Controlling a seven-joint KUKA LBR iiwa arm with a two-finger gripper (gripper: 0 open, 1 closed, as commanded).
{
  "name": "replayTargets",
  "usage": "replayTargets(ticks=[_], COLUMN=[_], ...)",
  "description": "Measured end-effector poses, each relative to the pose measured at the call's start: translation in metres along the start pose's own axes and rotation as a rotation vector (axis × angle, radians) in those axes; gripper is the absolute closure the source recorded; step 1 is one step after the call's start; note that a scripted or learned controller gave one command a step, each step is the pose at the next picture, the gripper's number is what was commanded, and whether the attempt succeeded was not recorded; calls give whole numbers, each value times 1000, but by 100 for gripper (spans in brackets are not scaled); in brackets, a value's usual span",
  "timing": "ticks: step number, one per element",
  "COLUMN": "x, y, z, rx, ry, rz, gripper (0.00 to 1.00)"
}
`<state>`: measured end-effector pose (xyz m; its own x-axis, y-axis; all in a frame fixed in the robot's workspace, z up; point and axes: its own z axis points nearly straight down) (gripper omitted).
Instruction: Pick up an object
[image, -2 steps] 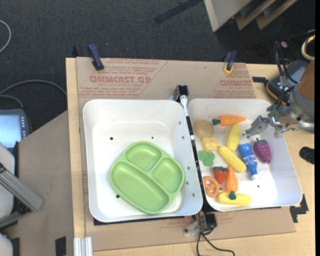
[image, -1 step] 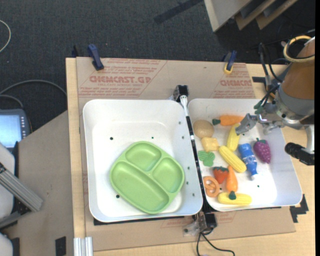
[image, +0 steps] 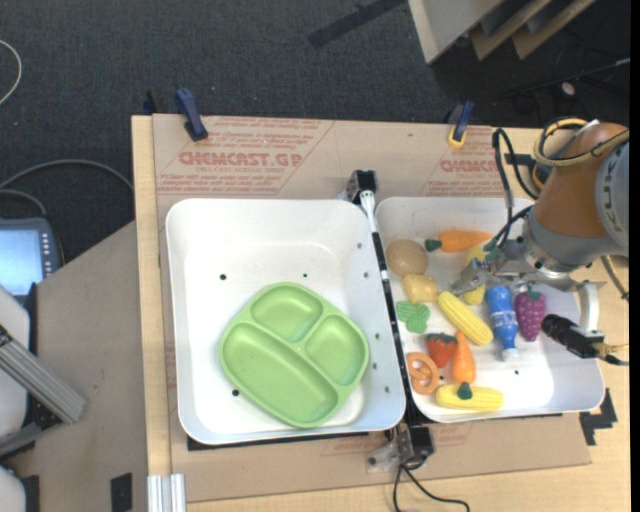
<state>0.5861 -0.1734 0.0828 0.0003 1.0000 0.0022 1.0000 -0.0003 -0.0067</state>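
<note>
The right bin (image: 570, 385) holds several toy foods. Among them are a beige potato (image: 407, 257), an orange carrot (image: 462, 241), a yellow corn cob (image: 465, 318), a blue bottle (image: 501, 318) and purple grapes (image: 530, 312). Nearer the front lie a red piece (image: 440, 349), a second carrot (image: 464, 361), a pretzel (image: 421, 372) and a yellow corn piece (image: 470, 398). My gripper (image: 480, 272) hangs low over the bin's back middle. It is just below the carrot and above the corn cob and blue bottle. I see nothing held in it.
The left bin (image: 190, 300) holds a green divided plate (image: 292, 352). A small yellow piece (image: 420, 289) and a green piece (image: 413, 316) lie by the right bin's left wall. The arm's orange band (image: 578, 195) is over the right bin's back right corner.
</note>
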Motion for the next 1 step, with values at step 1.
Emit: replayTargets(ticks=[1], x=[-1], y=[2], z=[-15], rx=[-8], ry=[-3], rz=[1], gripper=[100])
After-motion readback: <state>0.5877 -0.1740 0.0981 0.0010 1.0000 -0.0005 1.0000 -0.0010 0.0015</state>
